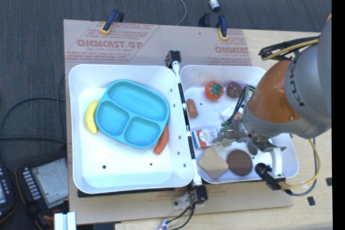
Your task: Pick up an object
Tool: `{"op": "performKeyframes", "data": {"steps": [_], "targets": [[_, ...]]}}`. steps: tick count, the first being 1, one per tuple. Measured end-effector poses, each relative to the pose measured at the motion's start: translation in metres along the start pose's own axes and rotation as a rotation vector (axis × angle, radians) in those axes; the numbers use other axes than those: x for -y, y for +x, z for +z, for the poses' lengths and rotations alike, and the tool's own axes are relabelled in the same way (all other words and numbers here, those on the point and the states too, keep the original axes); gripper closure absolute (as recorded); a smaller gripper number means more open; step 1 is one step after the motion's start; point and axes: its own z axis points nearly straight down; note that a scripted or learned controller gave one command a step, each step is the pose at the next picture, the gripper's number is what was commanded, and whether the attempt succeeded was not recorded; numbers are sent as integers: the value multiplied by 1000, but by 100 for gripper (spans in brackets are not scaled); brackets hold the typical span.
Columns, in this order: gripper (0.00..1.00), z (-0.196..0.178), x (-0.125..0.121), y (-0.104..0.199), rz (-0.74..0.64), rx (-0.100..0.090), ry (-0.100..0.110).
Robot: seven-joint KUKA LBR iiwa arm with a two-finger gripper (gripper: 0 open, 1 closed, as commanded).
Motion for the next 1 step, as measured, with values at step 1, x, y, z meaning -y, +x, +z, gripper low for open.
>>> {"op": "performKeyframes", "data": {"steps": [1], "targets": [[0,0,0,0,0,0,1]]}}
